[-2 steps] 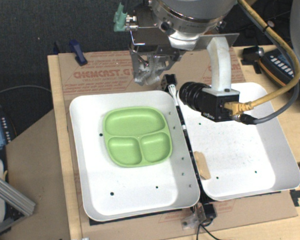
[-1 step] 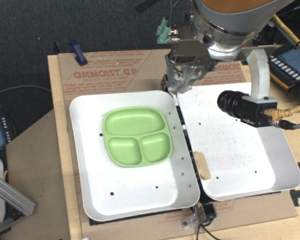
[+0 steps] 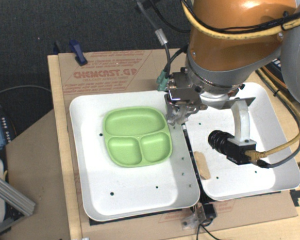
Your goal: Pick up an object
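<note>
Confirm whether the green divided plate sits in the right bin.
No, the green divided plate lies in the left bin.

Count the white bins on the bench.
2: the left bin holds a green divided tray; the right bin lies under the arm, which may hide some of its contents.

A single fixed camera looks down from above the bench at a slant, taking in both shallow white plastic bins, the left bin [image 3: 88, 189] and the right bin [image 3: 278, 176], side by side. The grey arm with its orange band [image 3: 238, 19] enters from the right, so near the lens that it looms large at the top.
</note>
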{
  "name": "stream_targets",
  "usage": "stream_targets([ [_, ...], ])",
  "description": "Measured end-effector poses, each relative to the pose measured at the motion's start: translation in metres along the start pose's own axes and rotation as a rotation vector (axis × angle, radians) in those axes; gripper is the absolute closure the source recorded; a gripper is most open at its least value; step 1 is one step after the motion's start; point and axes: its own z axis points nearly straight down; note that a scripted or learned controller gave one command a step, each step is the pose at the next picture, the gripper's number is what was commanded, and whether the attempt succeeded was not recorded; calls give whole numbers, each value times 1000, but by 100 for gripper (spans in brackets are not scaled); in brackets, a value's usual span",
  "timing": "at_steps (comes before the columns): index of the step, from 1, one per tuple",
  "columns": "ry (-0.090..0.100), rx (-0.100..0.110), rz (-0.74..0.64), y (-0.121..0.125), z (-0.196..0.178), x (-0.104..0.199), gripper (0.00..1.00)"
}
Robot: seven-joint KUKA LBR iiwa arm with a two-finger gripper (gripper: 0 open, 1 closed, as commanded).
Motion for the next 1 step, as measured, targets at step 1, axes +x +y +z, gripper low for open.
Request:
stream_targets([
  [1,6,-17,-5,1,-18,2,100],
])
